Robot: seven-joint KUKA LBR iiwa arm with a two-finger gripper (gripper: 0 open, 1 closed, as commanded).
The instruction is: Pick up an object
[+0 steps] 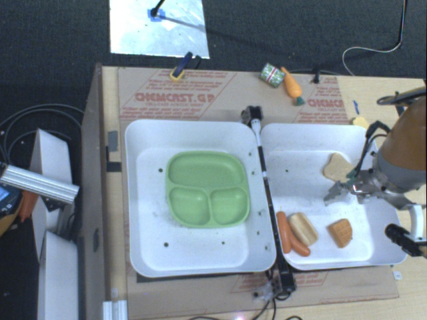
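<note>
— Where is your claw point(337, 193) right now?

— Low in the right bin point(293, 145), just beside the pale bread slice point(335, 167), on the side of it nearer the hot dog point(298, 231). I cannot tell how its tips stand; they blur into the bin floor.

— Is anything in it?

— Nothing that I can see between the tips. The bread slice lies flat just above them, and the brown biscuit point(340, 232) sits below them, a little apart.

— What could spoil the pick?

— If I go for the bread slice, I judge it thin and flat, so my tips may skate over it or shove it toward the bin wall. Closing where I am may catch only air.

— And the green tray point(207, 189)?

— Well apart from the bread slice, in the left bin point(150, 179). No risk there.
</note>
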